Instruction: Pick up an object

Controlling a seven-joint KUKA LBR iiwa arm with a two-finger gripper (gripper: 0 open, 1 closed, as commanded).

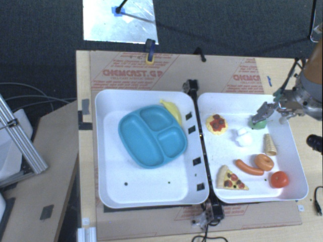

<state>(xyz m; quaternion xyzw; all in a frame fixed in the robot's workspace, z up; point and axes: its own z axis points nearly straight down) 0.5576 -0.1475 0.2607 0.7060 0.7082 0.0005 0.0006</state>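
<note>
The right bin [298, 155] holds several toy foods: a round red-topped tart [217, 124], a white lump [244, 136], a green piece [259, 124], a cone [270, 145], a sausage [248, 167], a donut [264, 161], a tomato [279, 179] and a pizza slice [231, 179]. My gripper [267, 114] reaches in from the right and hangs low over the bin's back right part, directly above the green piece, which it partly covers. I cannot tell whether it touches that piece.
In the left bin [108, 185] lies a blue divided plate [151, 135], with a yellow item [173, 110] poking out behind it. A black divider with clips [197, 135] runs between the bins. A metal frame [20, 140] stands at the far left.
</note>
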